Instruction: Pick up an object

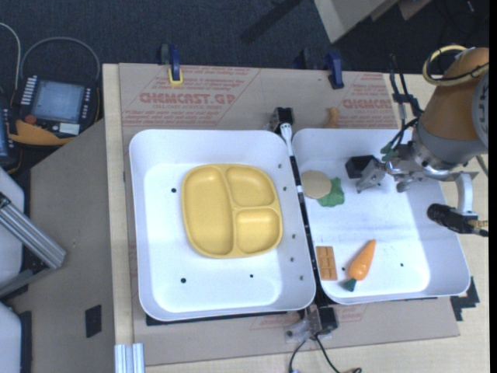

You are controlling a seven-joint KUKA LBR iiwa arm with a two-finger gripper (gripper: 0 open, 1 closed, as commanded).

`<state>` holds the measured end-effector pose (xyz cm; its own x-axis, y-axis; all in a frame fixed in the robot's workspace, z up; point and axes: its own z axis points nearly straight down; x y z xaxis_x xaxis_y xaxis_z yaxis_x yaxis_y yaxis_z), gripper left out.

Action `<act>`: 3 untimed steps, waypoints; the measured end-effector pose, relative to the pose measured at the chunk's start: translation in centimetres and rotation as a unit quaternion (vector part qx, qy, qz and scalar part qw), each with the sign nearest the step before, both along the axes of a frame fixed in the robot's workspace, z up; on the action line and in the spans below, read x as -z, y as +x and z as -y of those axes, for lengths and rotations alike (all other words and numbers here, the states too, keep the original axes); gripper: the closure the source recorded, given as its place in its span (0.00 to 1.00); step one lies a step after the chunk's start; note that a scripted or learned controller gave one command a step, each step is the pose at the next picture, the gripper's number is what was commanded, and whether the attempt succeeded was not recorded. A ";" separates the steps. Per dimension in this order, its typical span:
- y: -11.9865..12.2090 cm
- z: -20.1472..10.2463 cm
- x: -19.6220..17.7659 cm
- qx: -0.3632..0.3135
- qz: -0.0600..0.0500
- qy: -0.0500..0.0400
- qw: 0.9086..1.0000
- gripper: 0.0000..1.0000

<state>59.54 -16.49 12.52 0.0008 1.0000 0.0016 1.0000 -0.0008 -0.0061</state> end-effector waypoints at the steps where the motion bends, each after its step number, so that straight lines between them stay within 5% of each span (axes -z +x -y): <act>1: -0.1 -0.1 4.3 -0.001 0.000 0.000 1.000 0.00; 2: 0.1 0.0 3.0 0.000 0.003 -0.001 1.000 1.00; 3: -0.7 0.2 -2.9 0.000 0.006 -0.002 1.000 1.00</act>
